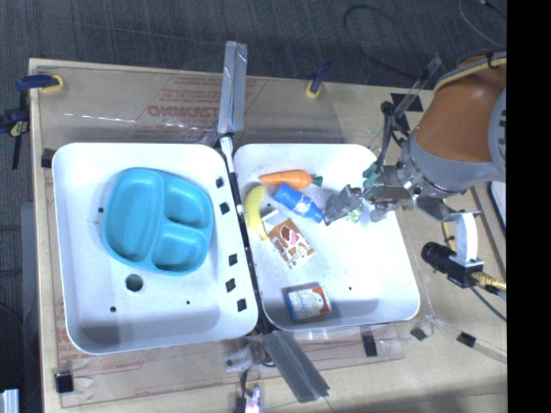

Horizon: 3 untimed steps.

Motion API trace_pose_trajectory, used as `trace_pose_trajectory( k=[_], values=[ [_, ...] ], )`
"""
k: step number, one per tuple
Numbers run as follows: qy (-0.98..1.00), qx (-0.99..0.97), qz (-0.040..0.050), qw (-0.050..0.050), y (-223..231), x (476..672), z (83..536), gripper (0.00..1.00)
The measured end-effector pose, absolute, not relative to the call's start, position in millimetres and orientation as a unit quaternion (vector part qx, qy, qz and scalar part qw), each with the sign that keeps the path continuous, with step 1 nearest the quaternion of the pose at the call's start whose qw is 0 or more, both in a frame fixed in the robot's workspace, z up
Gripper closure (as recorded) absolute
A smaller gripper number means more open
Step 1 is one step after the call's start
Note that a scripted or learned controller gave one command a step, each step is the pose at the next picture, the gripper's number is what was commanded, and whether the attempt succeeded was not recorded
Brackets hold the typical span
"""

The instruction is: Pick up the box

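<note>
The box (pixel 289 239) is a small flat carton with a colourful printed face, lying in the right bin (pixel 379 269) near its left side, beside the banana. My gripper (pixel 346 206) hovers over the right bin's upper middle, to the right of the box and apart from it. Nothing shows between its fingers. The arm reaches in from the right with its orange band (pixel 465 114) above the wrist.
A carrot (pixel 287 179), a blue bottle (pixel 300 202) and a banana (pixel 254 211) lie in the right bin's upper left. A small can (pixel 306 302) lies near its front wall. The left bin (pixel 86 299) holds a blue divided plate (pixel 159 220).
</note>
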State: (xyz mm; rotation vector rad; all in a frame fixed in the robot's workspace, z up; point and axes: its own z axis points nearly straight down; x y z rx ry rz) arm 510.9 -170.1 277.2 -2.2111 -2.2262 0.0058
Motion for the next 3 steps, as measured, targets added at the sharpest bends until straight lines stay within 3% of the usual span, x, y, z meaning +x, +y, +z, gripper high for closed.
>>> trace_pose_trajectory(
  k=[1, 2, 3],
  values=[
    [-0.690, -0.724, 0.0018, 0.002, -143, 476.5, 178, 0.00],
    [-0.700, -0.714, 0.0006, 0.001, -137, 477.0, 90, 0.00],
    [-0.702, -0.712, 0.0013, 0.001, -137, 477.8, 98, 1.00]
  ],
)
